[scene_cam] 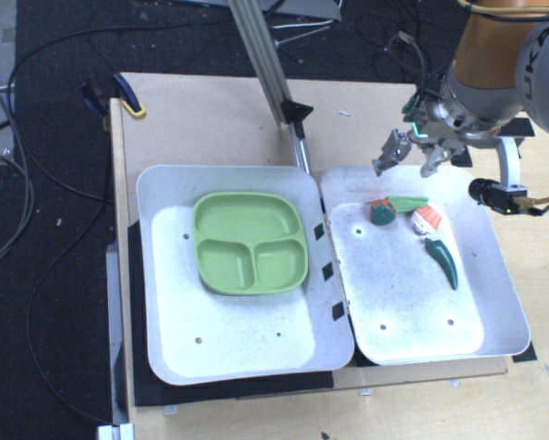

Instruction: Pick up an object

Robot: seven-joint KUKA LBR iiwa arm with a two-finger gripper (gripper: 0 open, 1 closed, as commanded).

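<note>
Objects for picking lie in the right bin (494, 328); left to right across the tabletop (210, 117), the left bin (164, 337) holds a green divided plate (251, 243), then come a red-and-green toy (382, 213), a green stalk (407, 203), a red-and-white piece (427, 219) and a dark green pepper (442, 258). My end effector (410, 157) hovers above that bin's far edge, fingers spread wide, holding nothing.

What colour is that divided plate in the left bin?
Light green, seen clearly in the camera view: the divided plate lies in the left bin.
</note>
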